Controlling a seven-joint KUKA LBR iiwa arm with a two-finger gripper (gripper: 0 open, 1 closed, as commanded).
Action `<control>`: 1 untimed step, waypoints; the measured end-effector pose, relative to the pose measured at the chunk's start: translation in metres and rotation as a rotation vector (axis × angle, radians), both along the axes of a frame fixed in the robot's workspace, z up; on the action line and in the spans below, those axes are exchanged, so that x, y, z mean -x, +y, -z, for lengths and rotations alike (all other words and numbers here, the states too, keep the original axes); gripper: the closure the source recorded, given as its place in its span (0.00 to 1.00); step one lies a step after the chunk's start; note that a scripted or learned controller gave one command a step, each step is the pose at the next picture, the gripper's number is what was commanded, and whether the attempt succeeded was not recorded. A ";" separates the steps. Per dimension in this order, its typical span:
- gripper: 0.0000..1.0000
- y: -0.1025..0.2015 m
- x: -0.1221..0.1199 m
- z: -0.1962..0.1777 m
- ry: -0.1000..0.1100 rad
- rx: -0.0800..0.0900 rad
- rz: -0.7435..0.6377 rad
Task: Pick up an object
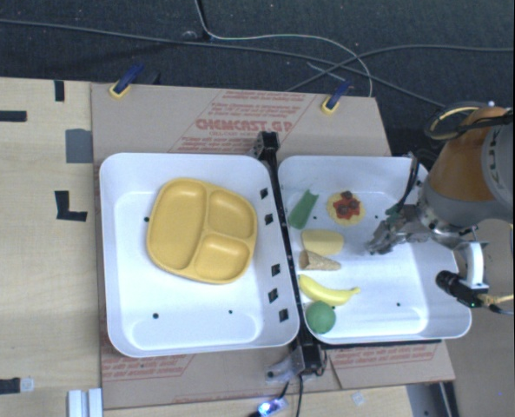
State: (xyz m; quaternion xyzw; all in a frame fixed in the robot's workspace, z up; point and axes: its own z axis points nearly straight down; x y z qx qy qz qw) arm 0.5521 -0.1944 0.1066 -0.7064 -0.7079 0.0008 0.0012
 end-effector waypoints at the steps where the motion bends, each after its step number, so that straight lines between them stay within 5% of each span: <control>1: 1.00 -0.002 -0.001 -0.063 -0.008 0.002 0.001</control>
